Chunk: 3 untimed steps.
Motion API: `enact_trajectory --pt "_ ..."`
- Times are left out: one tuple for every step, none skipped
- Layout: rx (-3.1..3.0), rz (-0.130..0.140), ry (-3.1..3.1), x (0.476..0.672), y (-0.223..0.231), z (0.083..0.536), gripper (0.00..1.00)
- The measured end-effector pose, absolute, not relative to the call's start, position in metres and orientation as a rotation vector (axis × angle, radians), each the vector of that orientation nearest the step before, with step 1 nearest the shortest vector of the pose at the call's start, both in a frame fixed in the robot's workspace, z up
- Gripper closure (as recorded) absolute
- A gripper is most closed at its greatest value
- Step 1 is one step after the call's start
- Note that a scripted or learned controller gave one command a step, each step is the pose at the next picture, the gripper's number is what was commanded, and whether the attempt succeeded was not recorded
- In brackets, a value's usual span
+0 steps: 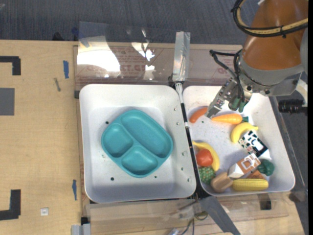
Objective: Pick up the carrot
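The carrot (pixel 227 118) lies in the far part of the right bin (pixel 282 131), just right of the gripper (pixel 215 108), whose state I cannot tell. A banana (pixel 240 131) lies nearer. The left bin (pixel 93 106) holds a teal plate (pixel 137 142).

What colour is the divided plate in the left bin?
The divided plate is teal, a blue-green, seen clearly in the camera view.
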<state>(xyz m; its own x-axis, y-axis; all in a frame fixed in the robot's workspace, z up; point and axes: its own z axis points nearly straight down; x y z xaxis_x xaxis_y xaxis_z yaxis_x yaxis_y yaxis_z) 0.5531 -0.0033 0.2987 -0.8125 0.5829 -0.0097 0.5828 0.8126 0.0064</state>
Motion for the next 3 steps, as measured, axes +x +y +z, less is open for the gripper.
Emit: enact_trajectory --pt "1.226 -0.004 2.898 0.514 -0.002 0.181 1.00" --pt "1.219 0.005 2.889 0.517 -0.001 0.195 1.00" --pt "0.463 0.004 3.098 0.522 0.038 0.251 1.00"
